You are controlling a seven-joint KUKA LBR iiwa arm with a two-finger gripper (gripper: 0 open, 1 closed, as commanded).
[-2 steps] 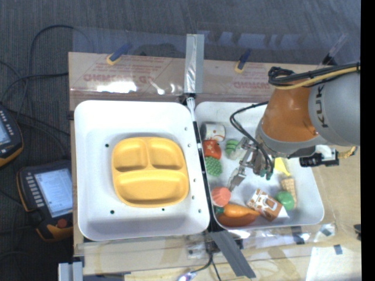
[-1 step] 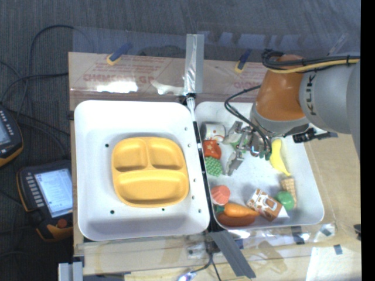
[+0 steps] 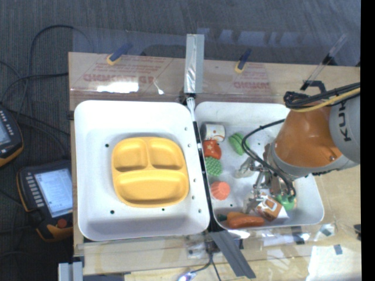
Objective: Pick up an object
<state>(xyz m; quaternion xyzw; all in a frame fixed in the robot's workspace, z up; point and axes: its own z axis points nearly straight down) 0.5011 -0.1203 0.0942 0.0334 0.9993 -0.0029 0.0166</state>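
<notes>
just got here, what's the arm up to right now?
The grey arm with the orange band reaches in from the right, its gripper low over the near right corner of the right white bin. That bin holds small toy foods: an orange carrot-like piece, a round orange piece, green pieces. Whether it has grasped anything is unclear. The left white bin holds a yellow divided plastic tray, untouched.

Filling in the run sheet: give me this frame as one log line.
arm: over right bin | gripper: low among toy food, grasp unclear | carrot: front wall | yellow tray: left bin
</notes>
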